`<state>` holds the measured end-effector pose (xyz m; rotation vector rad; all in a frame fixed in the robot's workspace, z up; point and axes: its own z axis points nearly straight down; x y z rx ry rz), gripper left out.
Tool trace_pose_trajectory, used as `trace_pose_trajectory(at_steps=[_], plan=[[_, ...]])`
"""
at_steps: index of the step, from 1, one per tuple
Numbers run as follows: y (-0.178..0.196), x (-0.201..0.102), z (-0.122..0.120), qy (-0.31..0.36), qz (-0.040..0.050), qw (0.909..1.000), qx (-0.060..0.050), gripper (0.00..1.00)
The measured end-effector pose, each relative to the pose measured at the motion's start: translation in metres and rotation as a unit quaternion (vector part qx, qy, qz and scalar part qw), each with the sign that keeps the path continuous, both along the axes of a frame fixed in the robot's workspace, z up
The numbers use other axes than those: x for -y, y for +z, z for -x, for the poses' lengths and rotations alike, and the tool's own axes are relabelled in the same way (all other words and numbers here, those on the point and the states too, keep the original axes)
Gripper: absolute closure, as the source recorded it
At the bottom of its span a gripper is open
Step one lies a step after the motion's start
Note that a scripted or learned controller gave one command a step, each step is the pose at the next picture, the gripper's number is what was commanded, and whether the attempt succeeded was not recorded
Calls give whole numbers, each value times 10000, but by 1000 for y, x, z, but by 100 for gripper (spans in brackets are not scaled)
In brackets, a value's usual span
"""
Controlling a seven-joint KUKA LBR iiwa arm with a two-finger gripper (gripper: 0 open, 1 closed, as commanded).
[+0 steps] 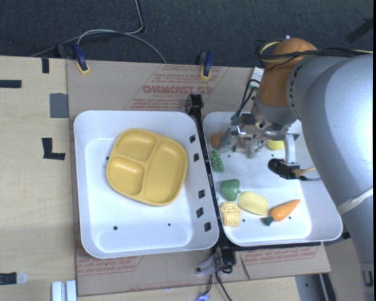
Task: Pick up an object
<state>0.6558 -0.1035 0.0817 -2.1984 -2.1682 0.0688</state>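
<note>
My gripper (pixel 249 138) hangs low over the upper part of the right bin (pixel 313 231), right of frame centre. I cannot tell whether it has hold of anything. The nearest object, a small brown piece (pixel 217 140), lies just to its left against the bin's inner wall; the other food pieces lie toward the lower frame.

Arm (pixel 338 118) — cut off right

Two bins (pixel 88 187), one plate (pixel 146 166), one carrot (pixel 283 210)
</note>
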Motion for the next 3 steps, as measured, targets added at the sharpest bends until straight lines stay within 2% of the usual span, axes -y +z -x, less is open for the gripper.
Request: trace_pose_trajectory(at_steps=[3], plan=[[0,-2,0,-7,23,10000,8,0]])
